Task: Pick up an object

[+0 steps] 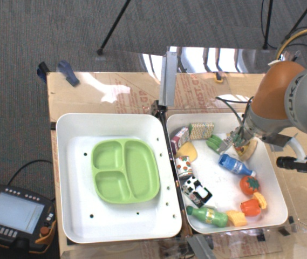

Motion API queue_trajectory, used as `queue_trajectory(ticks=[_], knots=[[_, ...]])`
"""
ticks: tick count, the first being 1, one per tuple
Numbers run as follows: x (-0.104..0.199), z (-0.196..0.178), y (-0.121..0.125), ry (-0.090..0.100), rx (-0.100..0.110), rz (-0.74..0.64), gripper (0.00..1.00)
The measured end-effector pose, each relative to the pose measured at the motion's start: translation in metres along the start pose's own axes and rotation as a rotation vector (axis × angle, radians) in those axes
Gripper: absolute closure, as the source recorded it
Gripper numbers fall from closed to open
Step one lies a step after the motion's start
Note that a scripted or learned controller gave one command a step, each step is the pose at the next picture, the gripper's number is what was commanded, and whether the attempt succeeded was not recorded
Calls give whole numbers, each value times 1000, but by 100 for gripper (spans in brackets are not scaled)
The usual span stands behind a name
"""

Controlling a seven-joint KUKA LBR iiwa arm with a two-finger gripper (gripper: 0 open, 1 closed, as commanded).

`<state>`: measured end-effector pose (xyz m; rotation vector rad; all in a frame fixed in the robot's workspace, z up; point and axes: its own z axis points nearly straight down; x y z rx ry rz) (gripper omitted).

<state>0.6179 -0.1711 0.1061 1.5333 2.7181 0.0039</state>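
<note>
The right bin [280, 198] holds a jumble of toy groceries. My gripper [238, 141] reaches down into its upper right part, under the orange wrist band. It hangs just above a blue bottle [236, 165] and right of a small green piece [214, 143]. A pale yellow item [249, 149] lies right beside the gripper; whether they touch is unclear. Further along the bin are a patterned box [201, 129], a tomato [249, 184], an orange piece [250, 208], a green bottle [207, 215] and a black-and-white carton [196, 190].
The left bin [69, 198] carries a green divided plate [125, 170]. A metal post [168, 80] rises behind the gap between the bins. A teach pendant [15, 216] lies on the floor at the lower left. Cables trail by the arm at right.
</note>
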Motion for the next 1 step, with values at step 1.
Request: queue_trajectory(ticks=[1], knots=[[113,-87,55,15,4,15,100]])
